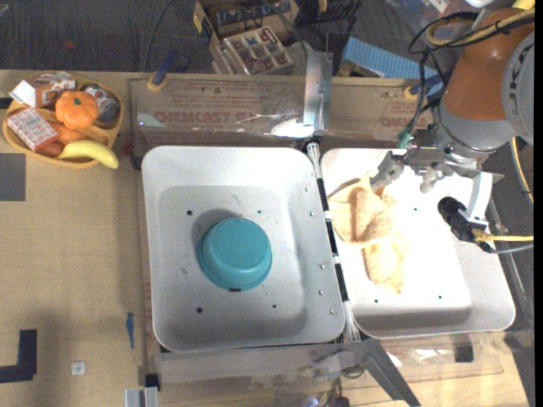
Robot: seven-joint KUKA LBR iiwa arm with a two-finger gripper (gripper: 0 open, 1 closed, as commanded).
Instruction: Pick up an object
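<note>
The nearest thing is the left bin [170, 312], a shallow white tray. A teal bowl [236, 253] sits upside down in the middle of it.

Just beside it, toward 3 o'clock, is the right bin [475, 308]. Some yellowish food pieces [373, 231] lie on its left half. They look like bread or pastry, but it is hard to tell which.

The gripper [389, 170] hangs at about 12 o'clock from the food, over the far-left part of the right bin. It points down and left, toward the food. Nothing shows between its fingers, and I cannot tell if they are apart or together.

The grey arm with its orange band [479, 66] comes in from 2 o'clock and bends down to the wrist.

Far off at 10 o'clock, a basket [51, 147] on the bench holds a small orange pumpkin [76, 108] and a banana [89, 152].
</note>
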